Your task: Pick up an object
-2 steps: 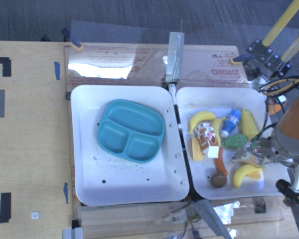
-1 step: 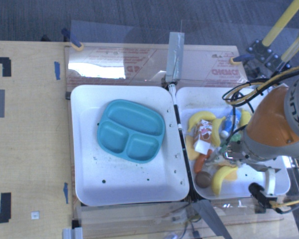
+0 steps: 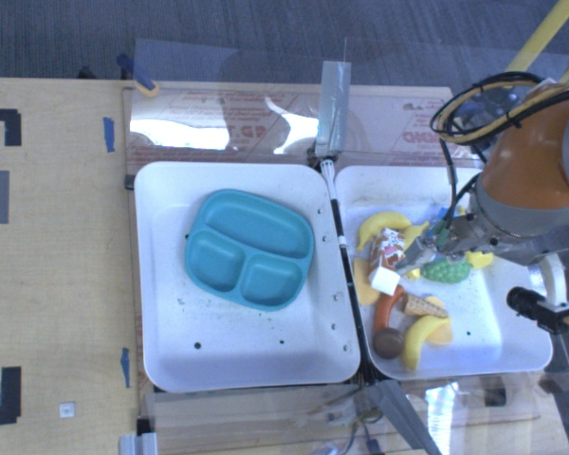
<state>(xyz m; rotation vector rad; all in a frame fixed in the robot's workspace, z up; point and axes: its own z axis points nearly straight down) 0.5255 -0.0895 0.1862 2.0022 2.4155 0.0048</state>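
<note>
Desk (image 3: 47, 254) light wood, carrying two shallow white bins side by side.

Left bin (image 3: 171, 349): one teal divided plate (image 3: 249, 247), three compartments, lying flat and slightly rotated, roughly central in the bin.

Right bin (image 3: 522, 339): a loose cluster of toy food against its left half. From top down: a yellow banana-like piece (image 3: 379, 224) near the divider; a small red-and-white packet (image 3: 391, 246) lying over it; a white block (image 3: 385, 281) just below the packet; an orange-red piece (image 3: 389, 303) under that; a tan wedge (image 3: 423, 305) beside it; a dark brown round item (image 3: 388, 342) at the bottom of the pile; a second yellow banana (image 3: 419, 336) curled just right of the brown one, touching or nearly so. A green bumpy item (image 3: 446, 271) (possibly grapes, hard to say) sits to the right of the cluster.

Arm (image 3: 526, 178) enters from the right, orange band above the wrist, cables looped over it. Tool (image 3: 434, 244) low over the right bin, just above the green item and beside the packet. Whether the tool is parted or closed cannot be told from this angle; nothing is visibly between its tips. All objects appear to rest in the bins.
</note>
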